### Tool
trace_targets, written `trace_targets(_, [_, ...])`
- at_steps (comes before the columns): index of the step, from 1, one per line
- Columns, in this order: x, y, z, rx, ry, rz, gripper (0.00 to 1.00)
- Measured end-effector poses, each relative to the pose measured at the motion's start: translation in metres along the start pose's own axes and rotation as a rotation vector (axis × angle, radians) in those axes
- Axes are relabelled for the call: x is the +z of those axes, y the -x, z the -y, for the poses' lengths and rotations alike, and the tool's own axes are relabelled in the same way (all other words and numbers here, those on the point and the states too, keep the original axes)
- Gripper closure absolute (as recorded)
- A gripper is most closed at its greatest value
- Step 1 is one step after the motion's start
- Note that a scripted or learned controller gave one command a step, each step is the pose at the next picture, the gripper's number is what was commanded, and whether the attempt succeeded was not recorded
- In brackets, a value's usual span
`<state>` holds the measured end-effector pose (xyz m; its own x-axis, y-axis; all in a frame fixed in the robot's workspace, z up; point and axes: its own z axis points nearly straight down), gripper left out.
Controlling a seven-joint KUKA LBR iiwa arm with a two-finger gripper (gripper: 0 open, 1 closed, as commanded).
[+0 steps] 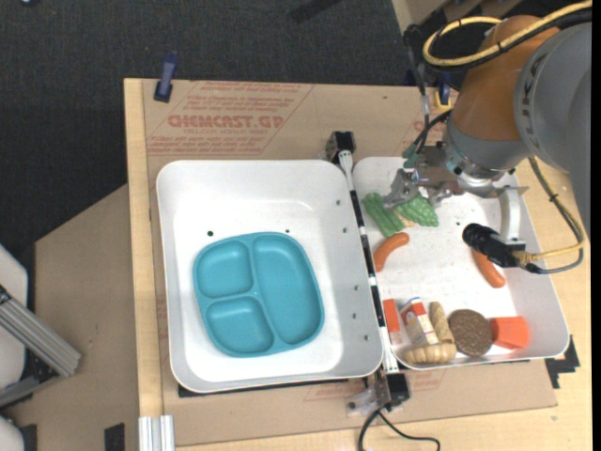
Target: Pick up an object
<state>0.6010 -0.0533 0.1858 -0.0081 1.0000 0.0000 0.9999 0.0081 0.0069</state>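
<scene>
The two-finger metal gripper (414,188) hung low in the right white plastic bin (540,294), touching a flat, ridged green plastic strip (381,213) whose long axis ran diagonally; its grip couldn't be judged.

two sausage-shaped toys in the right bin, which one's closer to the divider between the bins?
The orange-red sausage, lying at a slant just right of the divider. The other sausage lies further right, towards the right bin's far wall, beside a black part of the arm.
</scene>
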Motion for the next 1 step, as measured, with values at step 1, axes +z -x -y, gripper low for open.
trace_targets(1, [-0.044, -0.0205, 0.0509, 0.006, -0.009, -0.002, 1.0])
